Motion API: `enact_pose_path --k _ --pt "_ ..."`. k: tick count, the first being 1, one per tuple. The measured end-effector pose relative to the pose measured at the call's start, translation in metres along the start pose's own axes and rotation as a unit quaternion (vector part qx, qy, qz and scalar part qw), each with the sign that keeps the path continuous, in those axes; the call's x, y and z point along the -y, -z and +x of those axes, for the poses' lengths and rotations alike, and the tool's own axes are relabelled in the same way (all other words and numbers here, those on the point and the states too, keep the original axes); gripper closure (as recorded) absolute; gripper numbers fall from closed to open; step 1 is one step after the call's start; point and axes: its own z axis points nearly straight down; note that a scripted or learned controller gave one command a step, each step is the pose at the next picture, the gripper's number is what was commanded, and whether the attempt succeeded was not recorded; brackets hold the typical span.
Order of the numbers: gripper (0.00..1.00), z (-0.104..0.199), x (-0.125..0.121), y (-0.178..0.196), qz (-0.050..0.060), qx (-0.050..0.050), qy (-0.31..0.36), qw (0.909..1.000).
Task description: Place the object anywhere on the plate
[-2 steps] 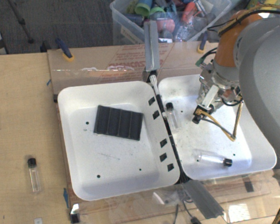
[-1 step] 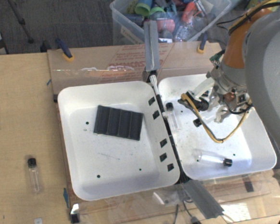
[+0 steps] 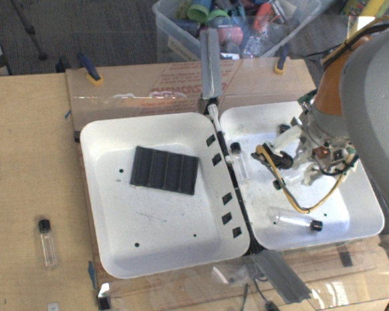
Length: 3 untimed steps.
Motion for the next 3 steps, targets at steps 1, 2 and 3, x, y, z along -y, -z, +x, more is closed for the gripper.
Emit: enact_pose_path --k 1,2,3 --pt "1.0 -0.03 0.008 -0.048 -0.001 -0.006 0.013 0.9999" --pt "1.0 -0.064 0.02 -0.048 -0.002 -0.008 0.004 1.0" --pt "1.0 -0.111 0.028 -0.008 0.0 -0.001 -0.001 1.0"
